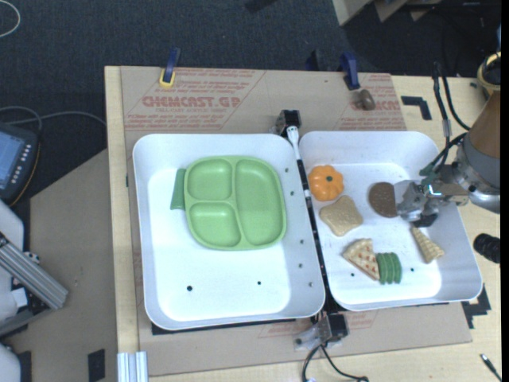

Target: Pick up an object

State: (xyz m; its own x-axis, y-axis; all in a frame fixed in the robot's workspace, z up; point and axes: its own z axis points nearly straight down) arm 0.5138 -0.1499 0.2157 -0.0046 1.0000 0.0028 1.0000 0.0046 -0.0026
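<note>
Bins are sitting side by side: the left bin (159, 277) is carrying a green plate (235, 201); the right bin (457, 273) is holding a pumpkin (326, 182), bread (340, 216) and brown patty (382, 199). At the patty's three o'clock, the tool (417, 210) is hovering; its grip is impossible to judge.

green tray (235, 201) | orange pumpkin (326, 182) | brown cookie (383, 199) | white bins (159, 237)
</note>
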